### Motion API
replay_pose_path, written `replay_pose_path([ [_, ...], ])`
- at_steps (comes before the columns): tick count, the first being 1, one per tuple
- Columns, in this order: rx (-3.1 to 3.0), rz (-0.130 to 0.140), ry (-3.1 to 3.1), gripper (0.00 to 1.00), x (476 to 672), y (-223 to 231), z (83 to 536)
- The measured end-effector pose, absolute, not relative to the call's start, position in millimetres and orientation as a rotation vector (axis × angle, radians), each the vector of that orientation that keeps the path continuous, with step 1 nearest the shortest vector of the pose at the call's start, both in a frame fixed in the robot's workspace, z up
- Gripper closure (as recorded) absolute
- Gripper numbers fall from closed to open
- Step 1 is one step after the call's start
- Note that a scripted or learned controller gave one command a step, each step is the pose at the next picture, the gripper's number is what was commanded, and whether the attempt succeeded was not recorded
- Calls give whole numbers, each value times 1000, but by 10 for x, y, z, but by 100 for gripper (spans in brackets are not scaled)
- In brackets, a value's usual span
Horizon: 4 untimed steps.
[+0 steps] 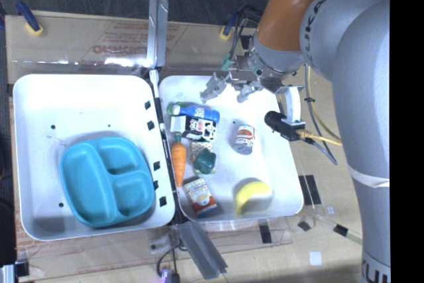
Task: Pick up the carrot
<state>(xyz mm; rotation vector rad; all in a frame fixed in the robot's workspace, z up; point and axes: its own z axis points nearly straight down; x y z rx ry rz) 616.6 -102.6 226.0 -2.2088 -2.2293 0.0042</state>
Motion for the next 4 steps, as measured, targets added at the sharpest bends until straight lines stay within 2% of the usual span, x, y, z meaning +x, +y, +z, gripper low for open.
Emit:
replay_pose_path([
  [1,-2134,5,-2300,0,5612,-967,1491],
  [2,-2426,-10,-2000,0,6061,-959,1131],
  [3,-2284,2,-2153,0,5532,-918,915],
  [4,-2110,3,-2321,0,5346,-1108,910],
])
